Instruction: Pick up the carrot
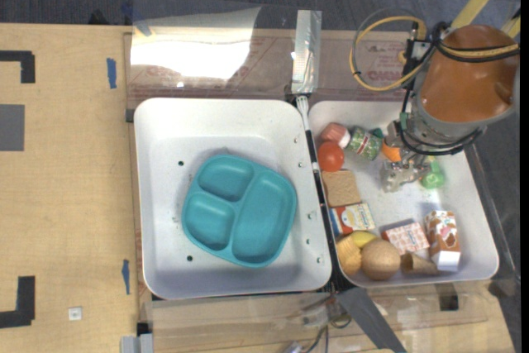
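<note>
Camera view, right bin [483,248]: the gripper [400,176] hangs low, its finger state impossible to tell, beside a small orange piece [392,151], seemingly the carrot, by a green can [364,143]. Printing on the packets [358,218] is too small to read.

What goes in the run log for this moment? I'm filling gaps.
arm: over right bin | gripper: low, beside carrot | grasp: unclear | plate: left bin
</note>
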Robot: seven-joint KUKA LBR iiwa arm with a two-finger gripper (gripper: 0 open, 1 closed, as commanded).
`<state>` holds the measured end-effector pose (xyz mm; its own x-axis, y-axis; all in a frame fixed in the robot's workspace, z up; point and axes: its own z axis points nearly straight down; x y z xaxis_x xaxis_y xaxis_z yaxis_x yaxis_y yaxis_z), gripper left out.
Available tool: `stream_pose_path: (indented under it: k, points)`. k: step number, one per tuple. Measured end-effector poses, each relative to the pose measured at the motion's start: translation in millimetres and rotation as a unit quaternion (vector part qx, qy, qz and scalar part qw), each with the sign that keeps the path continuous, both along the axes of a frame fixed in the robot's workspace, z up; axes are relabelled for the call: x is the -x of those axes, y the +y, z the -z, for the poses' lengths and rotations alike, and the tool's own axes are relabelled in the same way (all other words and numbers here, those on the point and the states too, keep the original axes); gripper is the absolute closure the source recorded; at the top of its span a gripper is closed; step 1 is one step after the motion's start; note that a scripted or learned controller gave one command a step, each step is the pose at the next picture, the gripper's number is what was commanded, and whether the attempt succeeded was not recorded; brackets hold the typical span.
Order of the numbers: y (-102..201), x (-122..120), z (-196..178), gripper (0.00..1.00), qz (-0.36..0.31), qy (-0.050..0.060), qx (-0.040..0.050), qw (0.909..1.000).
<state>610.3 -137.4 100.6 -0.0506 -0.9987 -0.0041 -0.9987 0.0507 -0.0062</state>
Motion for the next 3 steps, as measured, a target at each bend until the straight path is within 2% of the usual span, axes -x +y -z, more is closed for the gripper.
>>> stream_pose_path:
  k: [2,3]
  points:
    - [3,-3,-22,1.00,0.004,-0.005,-0.0042,1.0000]
    - [-8,7,11,1.00,-0.078,0.000,0.0007,0.9970]
